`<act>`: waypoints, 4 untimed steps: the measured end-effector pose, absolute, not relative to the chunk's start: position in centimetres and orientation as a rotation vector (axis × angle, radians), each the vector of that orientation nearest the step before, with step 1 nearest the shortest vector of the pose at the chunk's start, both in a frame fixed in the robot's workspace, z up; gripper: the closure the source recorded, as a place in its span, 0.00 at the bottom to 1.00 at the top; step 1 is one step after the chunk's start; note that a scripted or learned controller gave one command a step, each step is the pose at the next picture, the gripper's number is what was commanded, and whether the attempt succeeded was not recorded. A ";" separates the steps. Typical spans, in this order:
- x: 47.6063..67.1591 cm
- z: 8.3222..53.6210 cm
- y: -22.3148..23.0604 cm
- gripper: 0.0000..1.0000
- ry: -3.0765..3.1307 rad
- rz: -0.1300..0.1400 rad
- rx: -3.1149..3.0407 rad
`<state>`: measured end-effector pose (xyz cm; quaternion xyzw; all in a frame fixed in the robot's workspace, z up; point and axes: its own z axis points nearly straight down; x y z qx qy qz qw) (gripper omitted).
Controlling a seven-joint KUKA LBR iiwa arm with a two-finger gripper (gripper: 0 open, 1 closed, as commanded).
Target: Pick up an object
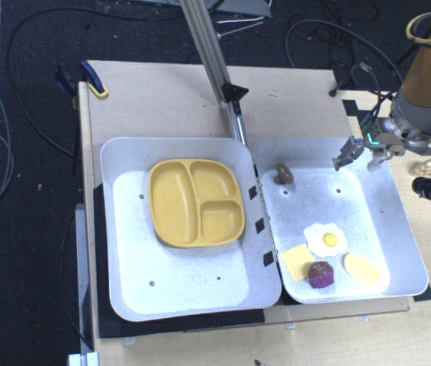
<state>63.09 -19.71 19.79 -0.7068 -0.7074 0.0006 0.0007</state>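
Holding a fried egg [326, 239], the right bin [387, 204] lies under seemingly spread jaws.

Two bins side by side on the desk [162, 97]. Left bin [123, 280]: a divided plate [196, 203] toward its far side. Right bin [398, 235]: a small lump [283, 174] at far left; near edge, a fried egg [327, 239] behind a slice [297, 262], a ball [321, 274] and a disc [363, 268]. The claw [366, 152] hangs over its far right corner.
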 end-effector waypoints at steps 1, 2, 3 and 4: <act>63.2 19.9 -19.7 0.00 -2.224 0.000 -2.221; 62.5 15.4 -19.5 0.00 -2.219 0.004 -2.220; 62.3 10.7 -20.3 0.00 -2.219 0.004 -2.221; 62.3 9.2 -20.2 0.00 -2.222 0.002 -2.221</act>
